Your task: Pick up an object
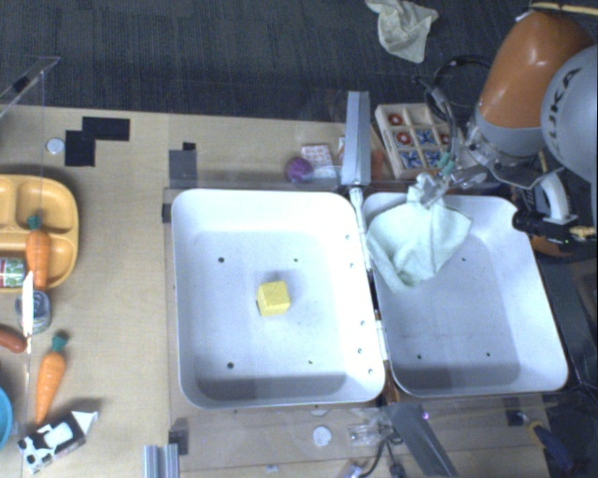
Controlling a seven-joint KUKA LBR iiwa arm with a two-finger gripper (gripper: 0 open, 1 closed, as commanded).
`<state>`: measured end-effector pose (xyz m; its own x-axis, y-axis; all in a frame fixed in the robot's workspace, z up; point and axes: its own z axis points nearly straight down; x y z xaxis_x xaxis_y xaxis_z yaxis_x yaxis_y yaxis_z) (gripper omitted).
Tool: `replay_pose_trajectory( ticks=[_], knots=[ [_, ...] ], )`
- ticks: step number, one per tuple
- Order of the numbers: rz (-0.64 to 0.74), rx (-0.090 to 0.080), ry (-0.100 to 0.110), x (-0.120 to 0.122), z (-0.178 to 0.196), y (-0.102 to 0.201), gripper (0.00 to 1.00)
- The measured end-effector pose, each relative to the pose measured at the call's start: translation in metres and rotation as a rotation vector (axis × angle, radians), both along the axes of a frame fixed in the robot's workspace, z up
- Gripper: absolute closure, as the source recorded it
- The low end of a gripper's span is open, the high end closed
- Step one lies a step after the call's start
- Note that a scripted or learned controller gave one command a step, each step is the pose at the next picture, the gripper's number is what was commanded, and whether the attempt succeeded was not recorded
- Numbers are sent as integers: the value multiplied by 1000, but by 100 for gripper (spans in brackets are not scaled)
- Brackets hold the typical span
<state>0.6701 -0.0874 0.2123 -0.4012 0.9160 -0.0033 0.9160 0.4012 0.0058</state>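
Observation:
A white cloth (422, 241) hangs bunched up over the back left part of the right bin (486, 355), and its lower folds touch the bin floor near the divider. My gripper (433, 183) is at the cloth's peak, shut on its top edge, with the grey and orange arm (537, 79) behind it at the upper right. A small yellow block (274, 298) lies flat near the middle of the left bin (215, 364), far from the gripper.
A yellow tray (56, 210) with toy food, carrots (47, 378) and other small toys line the bench's left edge. Behind the bins sit a purple object (298, 169), a patterned box (416, 135) and a crumpled rag (402, 26).

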Motion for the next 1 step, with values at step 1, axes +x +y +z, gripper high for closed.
replay_pose_trajectory(
  ticks=[1],
  knots=[
    [-131,-1,-4,0,39,-79,100]
  ],
)
